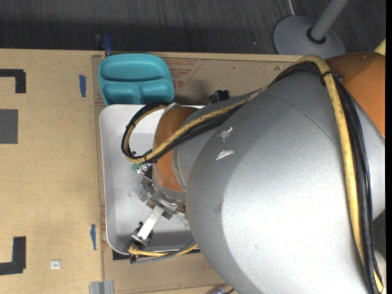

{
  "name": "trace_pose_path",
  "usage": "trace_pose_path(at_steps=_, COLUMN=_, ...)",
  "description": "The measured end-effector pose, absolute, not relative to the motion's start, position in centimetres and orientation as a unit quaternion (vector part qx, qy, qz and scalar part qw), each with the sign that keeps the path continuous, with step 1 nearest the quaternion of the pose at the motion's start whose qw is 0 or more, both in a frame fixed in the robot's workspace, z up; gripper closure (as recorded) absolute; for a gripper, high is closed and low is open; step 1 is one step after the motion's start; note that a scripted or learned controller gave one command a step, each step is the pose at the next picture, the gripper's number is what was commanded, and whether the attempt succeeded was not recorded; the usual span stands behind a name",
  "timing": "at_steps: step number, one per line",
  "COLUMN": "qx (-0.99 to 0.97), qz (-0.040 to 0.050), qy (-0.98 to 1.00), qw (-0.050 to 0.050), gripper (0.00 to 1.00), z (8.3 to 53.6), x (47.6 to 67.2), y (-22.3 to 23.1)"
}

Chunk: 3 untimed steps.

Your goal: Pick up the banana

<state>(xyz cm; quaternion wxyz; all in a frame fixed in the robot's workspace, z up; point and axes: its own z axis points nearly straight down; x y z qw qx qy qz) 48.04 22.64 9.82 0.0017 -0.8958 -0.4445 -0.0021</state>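
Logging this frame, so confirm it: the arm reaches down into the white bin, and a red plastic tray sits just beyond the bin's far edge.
Wrong on the colour: the plastic tray is teal, not red, as the camera view shows. The rest holds: the arm reaches into the white bin, and the tray sits beyond its far edge.

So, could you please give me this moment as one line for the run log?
arm: large grey arm low over shallow white bin | banana: cannot tell, bin mostly covered | teal plastic block: above bin, apart

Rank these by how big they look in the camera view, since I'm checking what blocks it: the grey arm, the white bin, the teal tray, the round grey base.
1. Grey arm, though nearness to the camera inflates it.
2. White bin, partly covered by the arm.
3. Teal tray.
4. Round grey base, smallest.
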Motion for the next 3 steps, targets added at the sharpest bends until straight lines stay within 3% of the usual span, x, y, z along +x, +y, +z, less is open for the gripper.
trace_pose_path(at_steps=2, qx=-0.945, qz=0.0010, qy=-0.327, qw=0.000, gripper=0.00, z=17.3, x=47.9, y=22.5)
trace_pose_path(at_steps=3, qx=-0.917, qz=-0.0005, qy=-0.398, qw=0.001, gripper=0.00, z=8.6, x=47.9, y=22.5)
